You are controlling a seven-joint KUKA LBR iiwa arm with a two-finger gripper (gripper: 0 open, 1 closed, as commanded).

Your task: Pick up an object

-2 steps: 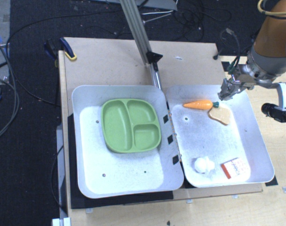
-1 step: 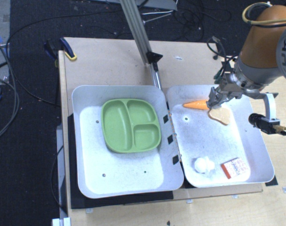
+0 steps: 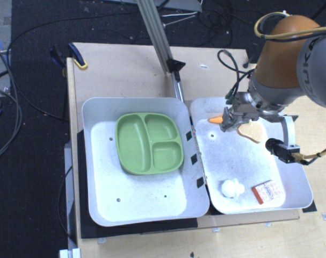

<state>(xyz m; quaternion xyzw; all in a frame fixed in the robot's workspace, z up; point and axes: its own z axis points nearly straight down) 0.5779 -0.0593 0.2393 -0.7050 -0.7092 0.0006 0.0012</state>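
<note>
One smooth three-compartment green tray (image 3: 150, 143)

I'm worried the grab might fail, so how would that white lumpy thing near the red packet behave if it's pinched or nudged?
The white lump looks rounded, so a nudge may well roll it across the right bin. It seems small and probably light. Its curved sides could slip from a pinch unless squeezed near the middle. Whether it is soft, I cannot tell.

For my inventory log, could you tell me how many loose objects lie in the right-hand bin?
4: an orange piece and a tan slice by the gripper, a white lump and a red packet near the front; the arm may hide more.
</note>
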